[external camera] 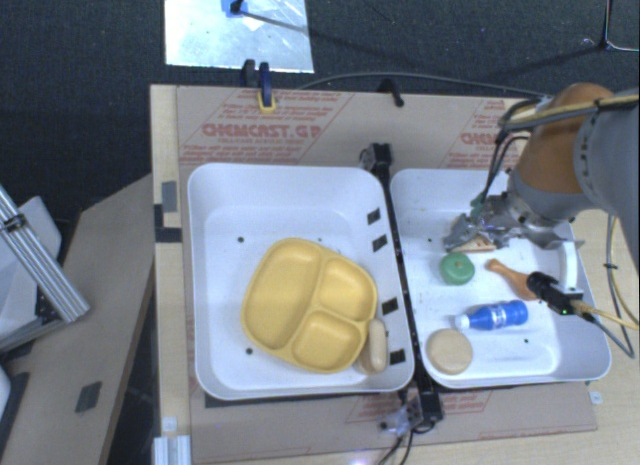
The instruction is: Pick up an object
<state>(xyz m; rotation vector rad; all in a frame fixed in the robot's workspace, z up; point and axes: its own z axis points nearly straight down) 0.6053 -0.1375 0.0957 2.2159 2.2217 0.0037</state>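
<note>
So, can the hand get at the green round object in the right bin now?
Probably yes. The hand hangs just above the green round object in the right bin, and nothing lies on top of it.

The arm (590,148) runs off the right edge. Its gripper (478,233) blurs together (finger positions unreadable), partly covering a tan object (482,245)

Yellow tray (308,305): smooth matt plastic. White bins (215,253): glossy plastic. Bench board (300,123): printed paper-faced sheet. Blue bottle (497,315): shiny plastic.
</note>
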